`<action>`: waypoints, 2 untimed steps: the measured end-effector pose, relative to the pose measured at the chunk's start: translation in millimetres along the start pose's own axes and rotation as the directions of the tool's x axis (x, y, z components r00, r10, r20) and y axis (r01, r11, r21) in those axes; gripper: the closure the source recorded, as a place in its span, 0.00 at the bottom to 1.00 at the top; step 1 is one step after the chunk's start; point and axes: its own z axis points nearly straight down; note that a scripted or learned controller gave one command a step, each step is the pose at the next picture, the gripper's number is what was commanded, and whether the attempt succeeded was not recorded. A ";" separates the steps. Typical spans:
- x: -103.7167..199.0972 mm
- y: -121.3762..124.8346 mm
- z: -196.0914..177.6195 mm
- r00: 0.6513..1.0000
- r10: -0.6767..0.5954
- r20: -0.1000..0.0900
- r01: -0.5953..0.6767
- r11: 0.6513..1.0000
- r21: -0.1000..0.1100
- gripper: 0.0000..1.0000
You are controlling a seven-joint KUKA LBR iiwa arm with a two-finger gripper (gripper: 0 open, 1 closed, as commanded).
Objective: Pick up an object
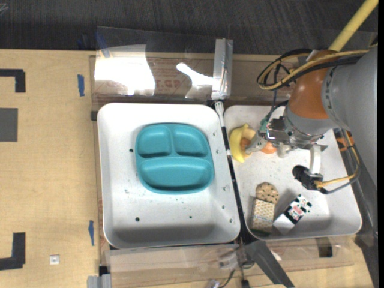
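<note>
The gripper point(268, 138) hung low over the right bin point(345, 221), and from this slanted view I could not tell whether its jaws stood wide or narrow, nor whether anything lay between them. The nearest candidate was the yellow banana-shaped toy point(238, 143), which lay just beside the gripper on its left, against the wall shared with the left bin point(114, 161); its long axis ran roughly along that wall. A small orange piece point(268, 149) (partly hidden, kind unclear) sat directly under the gripper. The cracker-like block point(264, 206) and the black-and-white spotted box point(294, 212) lay well apart toward the bin's near edge. The teal divided plate point(174, 158) sat farther left still.
</note>
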 end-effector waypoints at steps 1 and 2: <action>0.4 1.1 -11.1 1.000 -0.002 0.001 0.002 1.000 -0.003 1.00; 0.4 0.6 -10.1 1.000 -0.002 0.001 0.002 1.000 -0.002 0.00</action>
